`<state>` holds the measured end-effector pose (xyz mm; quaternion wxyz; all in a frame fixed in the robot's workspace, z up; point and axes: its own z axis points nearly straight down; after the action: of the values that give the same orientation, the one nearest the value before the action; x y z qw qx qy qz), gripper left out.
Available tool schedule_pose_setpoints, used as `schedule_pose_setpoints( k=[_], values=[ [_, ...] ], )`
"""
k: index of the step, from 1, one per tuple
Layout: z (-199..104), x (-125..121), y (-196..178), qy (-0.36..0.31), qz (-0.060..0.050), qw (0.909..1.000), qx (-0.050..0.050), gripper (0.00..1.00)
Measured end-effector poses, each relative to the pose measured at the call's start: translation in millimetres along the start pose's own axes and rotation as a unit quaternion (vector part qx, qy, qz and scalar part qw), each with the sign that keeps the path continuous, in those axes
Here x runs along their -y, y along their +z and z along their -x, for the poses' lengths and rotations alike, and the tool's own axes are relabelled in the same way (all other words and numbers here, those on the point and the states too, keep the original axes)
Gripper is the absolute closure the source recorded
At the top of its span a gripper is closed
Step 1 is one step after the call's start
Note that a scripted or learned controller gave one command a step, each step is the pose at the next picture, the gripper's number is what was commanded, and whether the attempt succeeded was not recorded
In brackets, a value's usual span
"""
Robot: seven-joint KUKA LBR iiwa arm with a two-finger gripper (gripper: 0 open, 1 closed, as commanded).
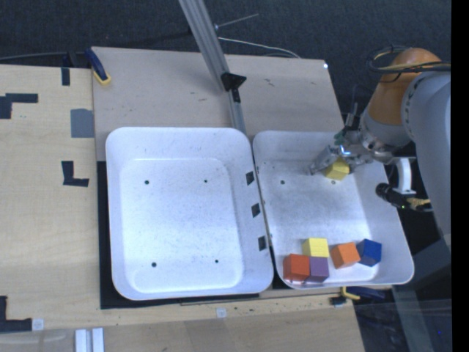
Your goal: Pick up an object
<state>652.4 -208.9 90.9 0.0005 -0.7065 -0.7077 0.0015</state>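
The end effector sits over the far part of the right bin, its fingers closed around a yellow block, which sits just under and between the fingertips.

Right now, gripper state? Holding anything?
Gripper: shut on the yellow block, held above the right bin.
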Motion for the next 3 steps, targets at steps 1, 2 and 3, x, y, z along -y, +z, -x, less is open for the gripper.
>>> schedule_pose_setpoints(
  k=[1, 2, 3],
  values=[
    [-0.4, -0.6, -10.9, -0.001, 0.000, 1.0000, 0.001, 1.00],
    [-96.2, -7.3, -32.6, -0.003, 0.002, 1.0000, -0.002, 1.00],
    [-161.4, 4.6, -105.9, -0.003, 0.003, 1.0000, -0.002, 1.00]
  ],
)
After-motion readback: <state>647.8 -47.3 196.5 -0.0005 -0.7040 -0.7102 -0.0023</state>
